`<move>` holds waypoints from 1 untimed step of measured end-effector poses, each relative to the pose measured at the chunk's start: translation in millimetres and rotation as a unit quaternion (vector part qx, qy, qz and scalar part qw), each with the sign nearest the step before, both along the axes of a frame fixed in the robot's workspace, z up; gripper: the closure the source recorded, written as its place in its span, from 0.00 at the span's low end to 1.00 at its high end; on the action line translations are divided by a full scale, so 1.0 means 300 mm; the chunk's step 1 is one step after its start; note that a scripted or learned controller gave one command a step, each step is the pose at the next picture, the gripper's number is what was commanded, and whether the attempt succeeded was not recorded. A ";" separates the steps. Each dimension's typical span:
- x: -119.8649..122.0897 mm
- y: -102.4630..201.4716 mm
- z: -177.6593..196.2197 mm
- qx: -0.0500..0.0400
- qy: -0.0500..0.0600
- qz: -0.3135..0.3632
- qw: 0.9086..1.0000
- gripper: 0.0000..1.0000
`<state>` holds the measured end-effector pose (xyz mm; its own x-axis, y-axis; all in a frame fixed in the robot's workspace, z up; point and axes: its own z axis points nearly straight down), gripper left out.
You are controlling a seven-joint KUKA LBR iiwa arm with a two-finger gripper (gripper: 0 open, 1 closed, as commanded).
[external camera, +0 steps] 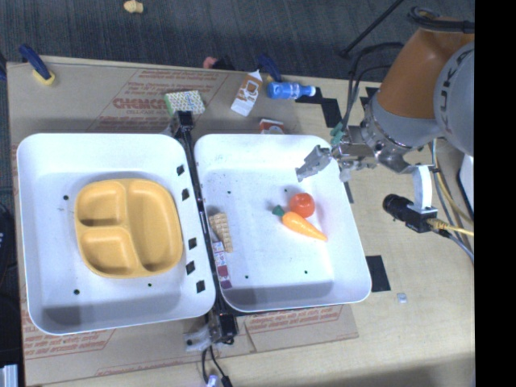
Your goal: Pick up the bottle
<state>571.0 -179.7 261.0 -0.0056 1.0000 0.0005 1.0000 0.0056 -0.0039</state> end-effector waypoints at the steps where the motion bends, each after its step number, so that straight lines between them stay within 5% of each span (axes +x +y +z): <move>1: 0.001 0.002 0.034 0.000 0.001 0.002 1.000 1.00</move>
